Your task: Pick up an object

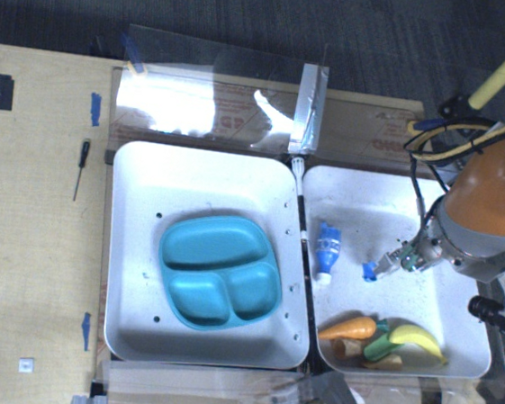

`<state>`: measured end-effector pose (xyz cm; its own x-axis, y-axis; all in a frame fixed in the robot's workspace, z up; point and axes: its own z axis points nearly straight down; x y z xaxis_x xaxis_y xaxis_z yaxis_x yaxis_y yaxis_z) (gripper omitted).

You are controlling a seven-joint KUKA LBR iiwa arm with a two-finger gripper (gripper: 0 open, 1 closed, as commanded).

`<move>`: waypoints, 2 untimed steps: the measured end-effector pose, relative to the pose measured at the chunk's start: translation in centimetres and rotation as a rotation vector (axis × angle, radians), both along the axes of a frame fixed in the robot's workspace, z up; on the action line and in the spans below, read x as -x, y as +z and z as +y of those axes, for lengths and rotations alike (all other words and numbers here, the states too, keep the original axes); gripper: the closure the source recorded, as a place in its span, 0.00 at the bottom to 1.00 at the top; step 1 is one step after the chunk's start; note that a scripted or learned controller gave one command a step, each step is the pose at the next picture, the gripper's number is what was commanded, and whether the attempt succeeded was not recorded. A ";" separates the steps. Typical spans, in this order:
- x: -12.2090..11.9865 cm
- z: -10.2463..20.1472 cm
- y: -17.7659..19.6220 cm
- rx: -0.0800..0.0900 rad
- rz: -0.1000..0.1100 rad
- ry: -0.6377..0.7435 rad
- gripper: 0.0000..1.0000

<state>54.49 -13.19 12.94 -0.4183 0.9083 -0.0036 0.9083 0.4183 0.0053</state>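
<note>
We look down on a pale wooden bench (21, 243) carrying two shallow white bins side by side, with dark floor beyond its far edge. Nearest us in the right bin (466, 352), along its front wall, lie an orange toy carrot (350, 327), a green piece (383, 344) just beside it, and a yellow banana (418, 339) touching that green piece. In the left bin (138, 174) sits a blue divided tray (219, 270), three compartments facing up. Farther back in the right bin, a small white and blue tube (327, 249) lies near the divider between the bins. To its right the gripper (389, 263) hangs low over the bin floor, well apart from the fruit; a small blue bit (370, 272) shows at its tip, but we cannot tell how it is set. Behind it rises the grey arm with its orange band (494, 192).
</note>
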 end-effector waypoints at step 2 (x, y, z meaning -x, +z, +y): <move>1.2 5.8 5.5 -0.002 0.003 -0.342 0.00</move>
<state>53.24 -7.37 18.48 -0.0894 0.9960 -0.0008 0.9960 0.0894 0.0026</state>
